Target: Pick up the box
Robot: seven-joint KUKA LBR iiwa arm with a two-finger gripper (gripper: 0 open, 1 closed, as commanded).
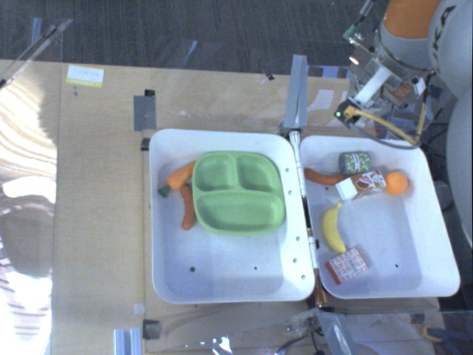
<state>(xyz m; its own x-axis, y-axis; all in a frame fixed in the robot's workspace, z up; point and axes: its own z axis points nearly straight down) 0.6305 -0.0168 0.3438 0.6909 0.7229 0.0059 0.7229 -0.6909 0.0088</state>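
The box (346, 265) is small, red and white, and lies flat near the front of the right bin (436, 265). Just above it lies a yellow banana (334, 228). My gripper (379, 87) is up at the far right, beyond the right bin's back edge and well away from the box. Nothing can be seen held in it. The grey arm with its orange band (414, 6) comes in from the top right corner.
At the back of the right bin are a green can (355, 161), a brown carton with a white end (362, 185), an orange (397, 183) and a red sausage (321, 176). The left bin (222, 279) holds a green divided plate (238, 191), a carrot (177, 177) and another sausage (188, 207).
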